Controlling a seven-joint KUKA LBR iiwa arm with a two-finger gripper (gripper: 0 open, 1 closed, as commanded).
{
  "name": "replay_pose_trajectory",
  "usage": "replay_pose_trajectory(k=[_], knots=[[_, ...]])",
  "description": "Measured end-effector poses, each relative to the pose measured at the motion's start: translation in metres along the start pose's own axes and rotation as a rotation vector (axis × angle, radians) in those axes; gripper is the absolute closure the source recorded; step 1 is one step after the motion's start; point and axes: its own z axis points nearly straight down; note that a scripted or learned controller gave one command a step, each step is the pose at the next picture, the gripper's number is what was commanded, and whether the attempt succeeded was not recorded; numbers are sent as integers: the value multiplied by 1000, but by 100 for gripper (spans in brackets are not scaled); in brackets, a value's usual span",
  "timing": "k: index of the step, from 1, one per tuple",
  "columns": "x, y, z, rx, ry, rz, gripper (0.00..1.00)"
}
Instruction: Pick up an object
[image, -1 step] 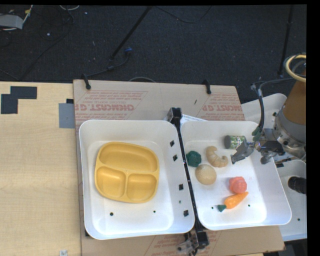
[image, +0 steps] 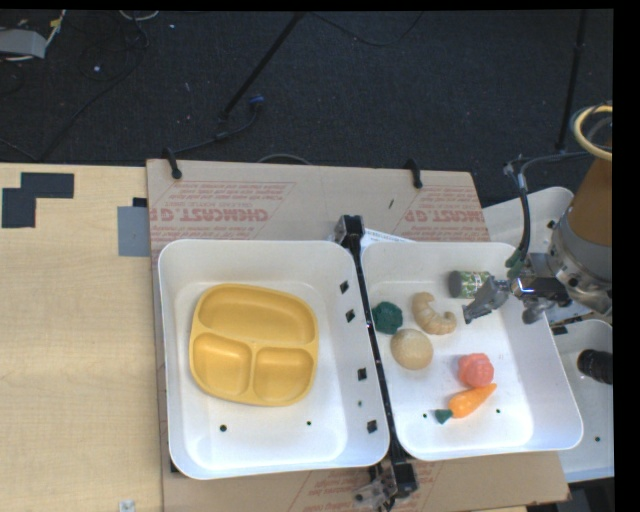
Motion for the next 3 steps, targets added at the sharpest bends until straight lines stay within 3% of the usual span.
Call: replay_pose_trajectory(k=[3], knots=[[19, -3, 159, 6, 1, 0, 0]])
